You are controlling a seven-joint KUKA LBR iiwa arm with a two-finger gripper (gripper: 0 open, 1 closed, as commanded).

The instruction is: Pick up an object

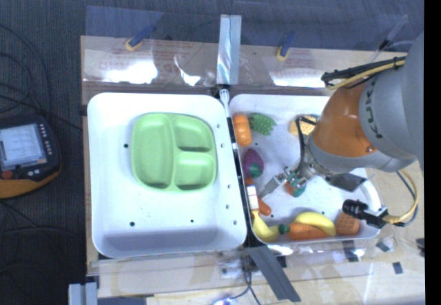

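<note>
My gripper (284, 185) is low in the right bin (275, 146), near its middle, and stands open with nothing between its fingers. One silver finger (270, 185) points down-left; the other has a teal tip (297, 188). To its left lies a purple eggplant (252, 159). Further back sit an orange carrot (241, 129) and a green leafy piece (262, 122). Along the front wall lie a banana (315, 219), a second carrot (307, 232), a yellow piece (264, 228) and a brown piece (349, 225). The arm partly hides a yellow thing (300, 127).
The left bin (110, 200) holds a green divided plate (173, 151). A small red piece (264, 209) lies by the wall between the bins. The arm's orange wrist (344, 131) covers the right bin's right side. A handheld screen (22, 152) lies off the bench at left.
</note>
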